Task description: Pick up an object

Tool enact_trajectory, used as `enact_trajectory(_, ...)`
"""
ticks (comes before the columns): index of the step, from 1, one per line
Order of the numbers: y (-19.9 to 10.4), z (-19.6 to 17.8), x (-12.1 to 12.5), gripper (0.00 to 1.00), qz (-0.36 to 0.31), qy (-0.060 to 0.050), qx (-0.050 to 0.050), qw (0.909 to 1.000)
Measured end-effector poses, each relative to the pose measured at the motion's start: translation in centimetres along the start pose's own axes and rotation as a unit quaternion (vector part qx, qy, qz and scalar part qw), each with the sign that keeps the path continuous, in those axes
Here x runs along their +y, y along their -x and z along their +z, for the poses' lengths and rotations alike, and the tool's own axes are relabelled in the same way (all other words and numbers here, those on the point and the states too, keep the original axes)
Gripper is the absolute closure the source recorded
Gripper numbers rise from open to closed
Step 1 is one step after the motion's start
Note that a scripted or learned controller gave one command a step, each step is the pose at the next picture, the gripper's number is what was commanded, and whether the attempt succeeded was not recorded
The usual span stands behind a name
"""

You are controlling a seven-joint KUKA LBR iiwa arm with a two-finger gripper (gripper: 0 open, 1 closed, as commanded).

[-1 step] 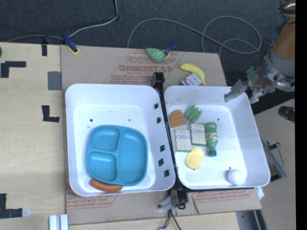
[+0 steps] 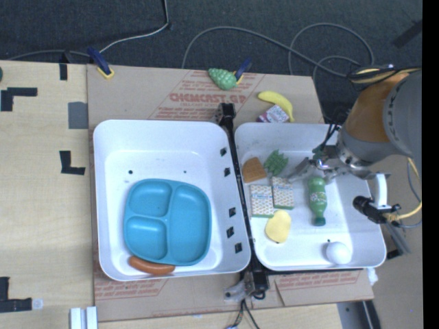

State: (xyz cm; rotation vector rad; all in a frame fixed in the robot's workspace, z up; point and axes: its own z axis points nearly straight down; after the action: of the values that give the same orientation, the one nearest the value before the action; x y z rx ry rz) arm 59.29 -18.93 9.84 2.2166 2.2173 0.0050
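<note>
A wooden bench [image 2: 41, 204] with a cardboard sheet [image 2: 199, 98] bears two white bins side by side, dark carpet and cables behind. In the right bin [image 2: 357, 249] a green bottle [image 2: 317, 199] lies near the middle, cap toward the front. The gripper [image 2: 310, 166] sits just above the bottle's upper end, touching or nearly so; whether its claw is spread or closed cannot be made out, and nothing is seen held in it. The arm [image 2: 384, 118] covers the bin's right rear corner. Left of the bottle lie two patterned square packets [image 2: 271, 197], a yellow piece [image 2: 278, 226] in front of them, a brown bun-like piece [image 2: 254, 170] and a green leafy thing [image 2: 276, 162] behind. A white ball [image 2: 338, 252] rests near the front edge. The left bin [image 2: 113, 139] holds a blue divided plate [image 2: 168, 221] with an orange sausage [image 2: 152, 266] partly tucked under its front rim. Behind the bins lie a banana [image 2: 276, 103], a green toy [image 2: 223, 78] and a small wrapper [image 2: 274, 116], too small to identify.
</note>
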Motion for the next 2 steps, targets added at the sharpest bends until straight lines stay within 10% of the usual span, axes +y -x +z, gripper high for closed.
enact_trajectory(2, -4.0, 0.9, -6.0, 0.0, 0.001, 0.003, -0.002, 1.0)
